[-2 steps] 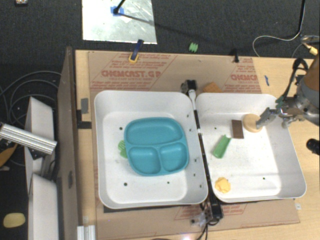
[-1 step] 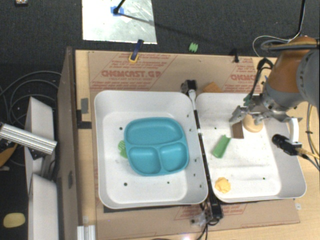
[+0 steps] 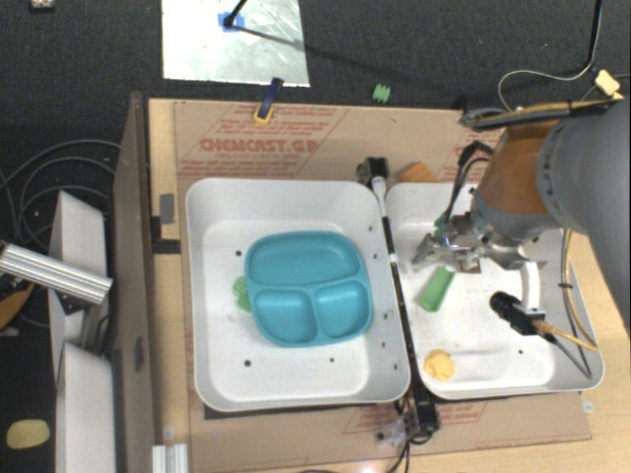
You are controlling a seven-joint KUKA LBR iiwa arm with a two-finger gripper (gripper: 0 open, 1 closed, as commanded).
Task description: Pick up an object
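short green cylinder point(image 3: 435, 289) lying tilted below the gripper point(image 3: 449, 251)

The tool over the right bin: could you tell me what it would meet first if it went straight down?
Most likely the green cylinder, which lies just below the tool in the right bin, though depth is hard to judge from this slanted view.

We can read one piece of text: red capital letters printed on the brown cardboard sheet point(image 3: 296, 136) that lies under the two white bins, running along its far edge above the left bin. The letters look like "CHEMCAST GP", though the last ones are faint and we are not sure of them. Smaller red print sits above and below that line, too small to read.
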